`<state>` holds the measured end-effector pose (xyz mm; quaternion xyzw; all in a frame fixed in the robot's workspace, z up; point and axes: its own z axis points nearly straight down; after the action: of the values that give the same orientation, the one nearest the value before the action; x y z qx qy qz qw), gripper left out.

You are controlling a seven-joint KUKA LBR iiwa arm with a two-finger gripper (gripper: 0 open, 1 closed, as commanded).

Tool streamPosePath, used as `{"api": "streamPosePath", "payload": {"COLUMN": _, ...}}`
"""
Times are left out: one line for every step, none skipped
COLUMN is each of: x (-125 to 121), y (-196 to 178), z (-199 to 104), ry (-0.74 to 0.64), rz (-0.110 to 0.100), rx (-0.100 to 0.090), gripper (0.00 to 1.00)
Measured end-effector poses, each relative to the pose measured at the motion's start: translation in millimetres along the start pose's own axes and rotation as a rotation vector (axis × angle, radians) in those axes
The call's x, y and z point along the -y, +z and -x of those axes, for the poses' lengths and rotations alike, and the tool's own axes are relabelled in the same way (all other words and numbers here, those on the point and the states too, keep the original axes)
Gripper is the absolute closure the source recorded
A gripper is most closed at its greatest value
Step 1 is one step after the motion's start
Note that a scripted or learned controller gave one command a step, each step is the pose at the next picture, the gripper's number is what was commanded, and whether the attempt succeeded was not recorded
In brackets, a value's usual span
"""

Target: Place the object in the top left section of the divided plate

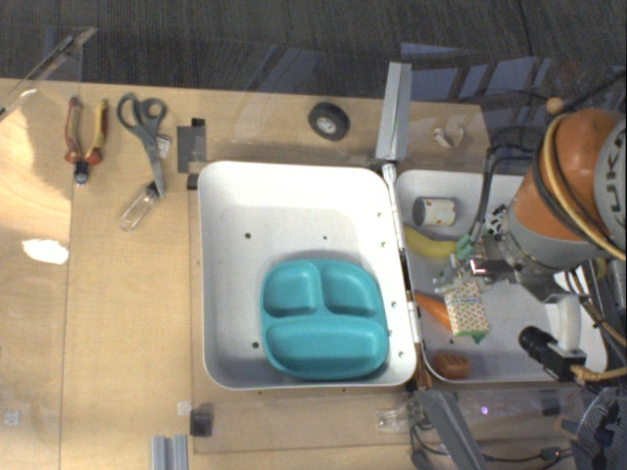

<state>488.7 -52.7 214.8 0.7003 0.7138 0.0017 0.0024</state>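
Left bin (225, 262) contains a teal divided plate (323, 318). Right bin (509, 360) contains a banana (431, 245), carrot (431, 309), cylinder (437, 211) and patterned packet (468, 311), long axis far-to-near, directly beneath the gripper (468, 274); grip state undeterminable.

Bright, even overhead light, strong glare on the bench (39, 174) at left, soft shadows.

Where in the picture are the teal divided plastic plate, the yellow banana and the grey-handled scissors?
Teal divided plastic plate (323, 318): camera view, on the ridge between its sections.
Yellow banana (429, 245): camera view, on its middle.
Grey-handled scissors (149, 135): camera view, near the pivot.
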Motion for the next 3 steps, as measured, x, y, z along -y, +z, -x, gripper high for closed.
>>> {"api": "streamPosePath", "payload": {"x": -1.7, "y": -81.7, "z": -70.1, "ry": -0.215, "rz": 0.002, "rx": -0.001, "gripper": 1.0}}
{"api": "streamPosePath", "payload": {"x": -33.3, "y": -91.2, "z": -151.2, "ry": -0.158, "rz": -0.001, "rx": -0.002, "gripper": 1.0}}
{"api": "streamPosePath", "payload": {"x": -74.4, "y": -0.8, "z": -201.8, "ry": -0.308, "rz": -0.004, "rx": -0.002, "gripper": 1.0}}
